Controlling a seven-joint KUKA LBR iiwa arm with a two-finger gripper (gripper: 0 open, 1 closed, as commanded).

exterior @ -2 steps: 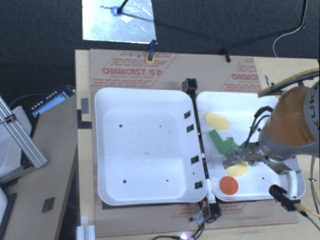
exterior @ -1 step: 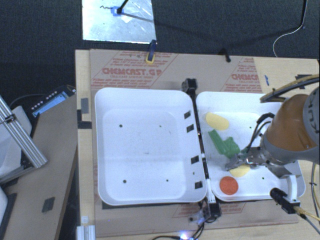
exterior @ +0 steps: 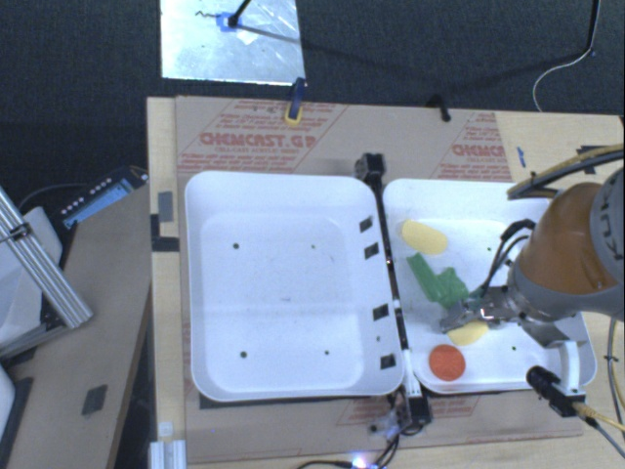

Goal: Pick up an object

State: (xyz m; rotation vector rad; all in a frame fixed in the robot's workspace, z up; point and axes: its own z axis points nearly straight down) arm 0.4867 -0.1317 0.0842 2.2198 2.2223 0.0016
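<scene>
The gripper [exterior: 467,318] sits low in the right bin [exterior: 547,208], its dark metal tip between a green object and a small yellow one. How far it is open cannot be told, nor whether it grips anything. The green object [exterior: 435,279] is a matte, elongated, angular plastic shape lying slantwise, its lower end at the gripper tip. The small yellow piece [exterior: 469,333] is smooth and oval, just below the tip. A larger pale yellow oval [exterior: 425,236] lies above, and a flat orange-red disc [exterior: 448,362] below. The left bin [exterior: 283,189] is smooth white plastic with rounded corners.
</scene>
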